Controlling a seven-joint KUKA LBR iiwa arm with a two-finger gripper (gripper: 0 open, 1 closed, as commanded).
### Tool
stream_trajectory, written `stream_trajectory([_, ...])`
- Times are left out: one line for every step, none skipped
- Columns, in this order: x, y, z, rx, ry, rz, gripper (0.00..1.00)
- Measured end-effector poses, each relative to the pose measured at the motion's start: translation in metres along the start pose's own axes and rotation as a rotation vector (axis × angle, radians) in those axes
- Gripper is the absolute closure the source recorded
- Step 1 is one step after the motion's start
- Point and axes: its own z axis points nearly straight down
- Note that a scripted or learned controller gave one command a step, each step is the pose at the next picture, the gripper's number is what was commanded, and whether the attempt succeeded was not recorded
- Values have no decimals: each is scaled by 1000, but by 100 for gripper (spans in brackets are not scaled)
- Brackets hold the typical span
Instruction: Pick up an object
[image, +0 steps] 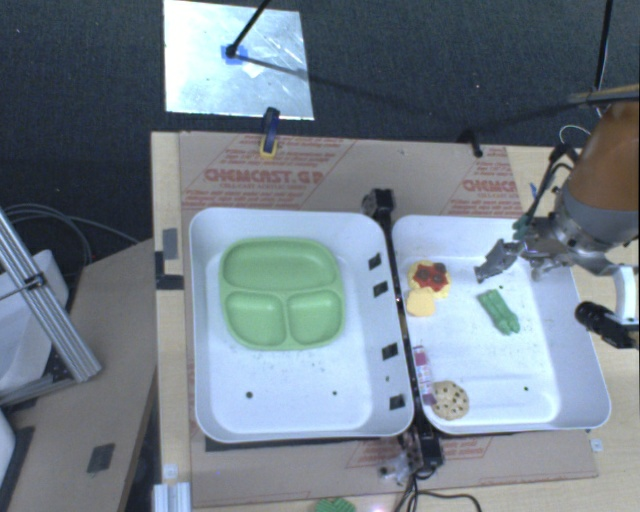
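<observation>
dark speckled carpet behind; tan cardboard-covered worktop (300, 170) printed with red lettering, carrying two shallow glossy white plastic bins side by side. left bin (215, 400): pale green moulded plate (281, 293), rounded corners, three compartments, matte. right bin (575, 390): green ridged pickle-like piece (498, 310), elongated, long axis running from upper left to lower right, lying flat near bin centre-right. also flat yellow piece with red patch on top (428, 279), small pale yellow round bit (421, 304) touching just below it, brown chocolate-chip cookie (450, 399) near front-left corner, round and speckled. end effector (495, 262) metallic grey, reaching in from right over right bin, above and just beside green piece, apart from it; open or closed: cannot tell. nothing seen between tips.
</observation>
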Motion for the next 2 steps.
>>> stream_trajectory([-51, 13, 135, 3, -1, 5, 0])
stream_trajectory([-49, 16, 117, -3, -1, 1, 100])
